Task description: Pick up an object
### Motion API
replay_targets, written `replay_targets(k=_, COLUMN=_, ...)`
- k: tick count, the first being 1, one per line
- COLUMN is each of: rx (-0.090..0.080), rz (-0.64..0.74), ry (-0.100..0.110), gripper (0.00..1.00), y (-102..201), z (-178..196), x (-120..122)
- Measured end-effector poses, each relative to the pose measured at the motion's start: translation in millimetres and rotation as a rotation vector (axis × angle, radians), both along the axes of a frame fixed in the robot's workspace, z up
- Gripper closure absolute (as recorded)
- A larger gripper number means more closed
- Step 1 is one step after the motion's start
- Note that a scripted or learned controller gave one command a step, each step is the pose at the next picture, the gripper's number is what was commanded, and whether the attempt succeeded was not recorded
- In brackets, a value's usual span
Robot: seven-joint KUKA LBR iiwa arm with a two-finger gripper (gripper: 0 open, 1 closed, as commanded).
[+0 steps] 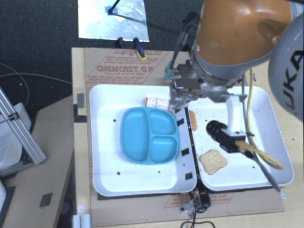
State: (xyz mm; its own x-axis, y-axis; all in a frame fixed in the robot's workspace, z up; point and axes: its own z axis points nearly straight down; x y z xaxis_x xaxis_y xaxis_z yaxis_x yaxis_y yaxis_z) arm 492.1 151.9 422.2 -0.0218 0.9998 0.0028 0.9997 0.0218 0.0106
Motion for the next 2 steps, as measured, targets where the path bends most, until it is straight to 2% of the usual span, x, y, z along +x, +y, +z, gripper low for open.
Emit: replay_targets(k=2, rx=0.001, rz=0.012, ry=-0.005, gripper=1.00, y=0.1, z=21.5, x=1.3)
